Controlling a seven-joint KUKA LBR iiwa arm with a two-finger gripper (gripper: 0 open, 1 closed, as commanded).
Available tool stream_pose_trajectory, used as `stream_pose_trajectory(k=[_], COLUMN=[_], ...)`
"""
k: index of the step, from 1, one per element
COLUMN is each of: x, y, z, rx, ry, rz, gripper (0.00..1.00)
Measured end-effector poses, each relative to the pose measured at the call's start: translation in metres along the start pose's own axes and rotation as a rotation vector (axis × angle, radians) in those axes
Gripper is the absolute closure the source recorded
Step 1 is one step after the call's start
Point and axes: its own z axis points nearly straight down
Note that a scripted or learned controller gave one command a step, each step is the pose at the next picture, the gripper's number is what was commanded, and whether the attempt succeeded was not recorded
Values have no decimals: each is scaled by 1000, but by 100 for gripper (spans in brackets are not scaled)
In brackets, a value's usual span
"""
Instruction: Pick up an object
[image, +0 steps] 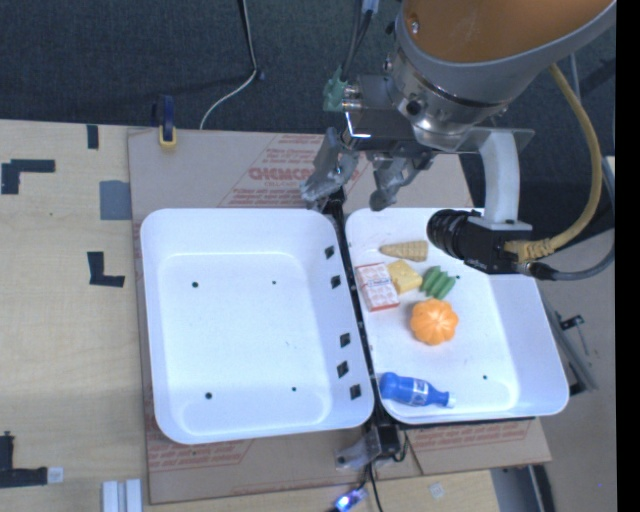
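My gripper (352, 190) hangs above the far edge of the bins, over the divide between them, with its two fingers spread apart and nothing between them. In the right bin (520, 350) lie an orange fruit (434, 322), a red and white carton (376, 286), a pale yellow wedge (404, 250), a yellow block (405, 275), a green piece (438, 282) and a blue bottle (415, 391) on its side near the front edge. All of them are nearer the camera than the gripper.
The left bin (240, 330) sits beside the right one on a cardboard sheet (250, 180). A black camera unit (475, 240) with cables juts over the right bin's far right side. The arm's big body fills the upper right.
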Motion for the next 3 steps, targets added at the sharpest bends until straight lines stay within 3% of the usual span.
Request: stream_pose_trajectory(k=[1,2,3], x=[27,78,76], y=[21,15,15], z=[1,1,-9], rx=[1,2,2], ry=[-1,0,-1], rz=[-1,-4,-3], gripper=[100,100,100])
